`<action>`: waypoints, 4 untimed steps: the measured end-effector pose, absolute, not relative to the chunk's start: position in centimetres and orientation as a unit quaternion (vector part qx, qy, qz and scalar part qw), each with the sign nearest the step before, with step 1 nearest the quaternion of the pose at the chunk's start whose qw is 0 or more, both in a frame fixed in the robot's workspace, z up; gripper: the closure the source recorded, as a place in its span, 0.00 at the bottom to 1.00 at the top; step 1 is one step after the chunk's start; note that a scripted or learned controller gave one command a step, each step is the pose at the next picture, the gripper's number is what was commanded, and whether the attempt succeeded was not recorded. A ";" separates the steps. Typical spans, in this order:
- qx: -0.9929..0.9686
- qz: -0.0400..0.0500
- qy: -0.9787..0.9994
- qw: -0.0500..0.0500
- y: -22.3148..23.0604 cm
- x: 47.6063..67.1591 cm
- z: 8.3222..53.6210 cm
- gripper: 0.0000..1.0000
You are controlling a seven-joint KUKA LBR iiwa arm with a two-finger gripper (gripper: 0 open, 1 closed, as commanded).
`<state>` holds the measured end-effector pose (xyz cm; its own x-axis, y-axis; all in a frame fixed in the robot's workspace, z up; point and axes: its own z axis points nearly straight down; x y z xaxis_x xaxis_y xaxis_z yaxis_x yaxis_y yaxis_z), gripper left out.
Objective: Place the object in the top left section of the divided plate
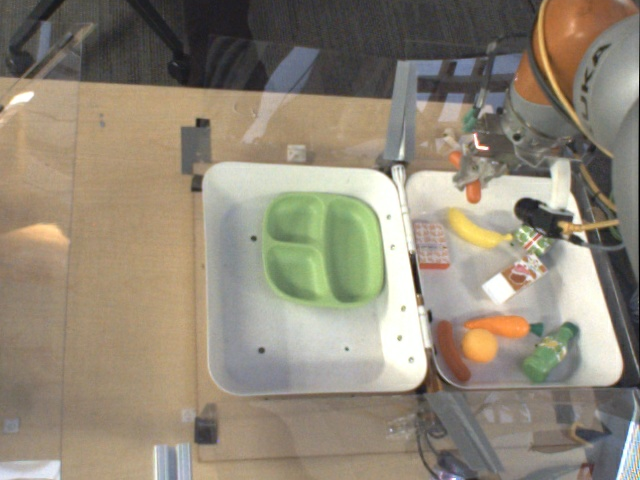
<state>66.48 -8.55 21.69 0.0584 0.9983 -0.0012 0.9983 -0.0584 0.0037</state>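
Arm hovering over right bin (600, 298), far edge
Fingers (472, 173) gripping small orange obj (473, 192); green divided plate (324, 249) sitting in left bin (240, 338)

You saw a grey arm (610, 78) with a rounded orange band (575, 28) above its wrist, dark lettering on the casing, metal gripper (478, 163) hardware, and a yellow cable (590, 226) trailing beneath.

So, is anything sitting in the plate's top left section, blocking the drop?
Nothing visible does. The top left section of the green divided plate holds nothing, and the left bin around it has no other items. The gripper is over the right bin.
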 end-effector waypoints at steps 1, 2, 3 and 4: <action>0.719 0.002 0.695 0.001 0.8 65.6 19.5 1.00; 0.740 0.002 0.673 0.001 8.7 59.9 18.5 1.00; 0.740 0.001 0.673 0.001 12.9 66.9 19.4 1.00; 0.718 0.002 0.696 0.001 15.9 61.7 17.7 1.00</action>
